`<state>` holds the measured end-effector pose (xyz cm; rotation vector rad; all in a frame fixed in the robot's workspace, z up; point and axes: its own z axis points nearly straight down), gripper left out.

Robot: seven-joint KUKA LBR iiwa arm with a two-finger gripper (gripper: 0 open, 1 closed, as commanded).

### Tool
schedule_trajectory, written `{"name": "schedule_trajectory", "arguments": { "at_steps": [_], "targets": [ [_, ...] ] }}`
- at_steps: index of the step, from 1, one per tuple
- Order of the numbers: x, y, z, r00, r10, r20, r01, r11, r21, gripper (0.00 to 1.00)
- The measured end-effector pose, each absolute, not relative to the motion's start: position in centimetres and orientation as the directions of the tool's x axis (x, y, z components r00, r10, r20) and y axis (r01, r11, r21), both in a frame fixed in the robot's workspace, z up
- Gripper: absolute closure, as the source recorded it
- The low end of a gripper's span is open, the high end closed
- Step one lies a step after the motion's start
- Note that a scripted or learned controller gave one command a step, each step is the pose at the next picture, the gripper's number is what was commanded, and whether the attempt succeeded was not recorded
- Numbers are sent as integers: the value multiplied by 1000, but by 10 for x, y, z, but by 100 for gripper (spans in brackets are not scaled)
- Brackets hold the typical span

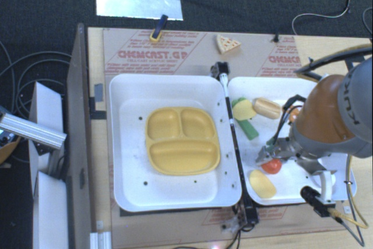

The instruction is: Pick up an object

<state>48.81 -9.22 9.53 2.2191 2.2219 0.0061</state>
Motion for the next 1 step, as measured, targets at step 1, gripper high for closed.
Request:
{"name": "schedule_trajectory", "arguments": {
  "at_steps": [1],
  "targets": [
    [507,7,190,-16,1000,4,1000,16,11,100]
  ]
}}
